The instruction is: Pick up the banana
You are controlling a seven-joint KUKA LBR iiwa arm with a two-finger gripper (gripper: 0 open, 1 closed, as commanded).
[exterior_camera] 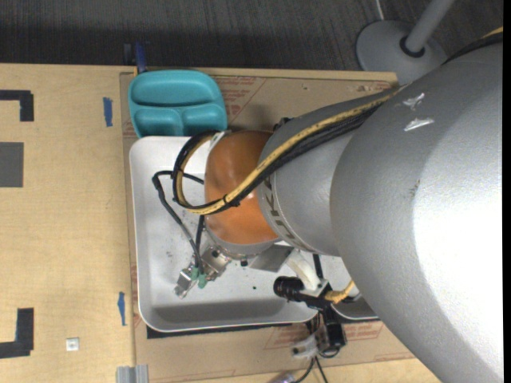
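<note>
Camera view is crossed by the grey arm over a white bin on a cardboard-brown bench; dark carpet is seen beyond. Banana and claw are hidden.

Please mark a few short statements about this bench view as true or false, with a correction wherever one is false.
1. The arm reaches over the white bin. True.
2. A red object sits beyond the bin's far edge. False: the object there is teal.
3. The arm's band above the wrist is orange. True.
4. A banana lies in plain sight on the bin's bare floor. False: no banana can be seen; the arm hides much of the bin.
5. Black and yellow cables run along the arm. True.
</note>
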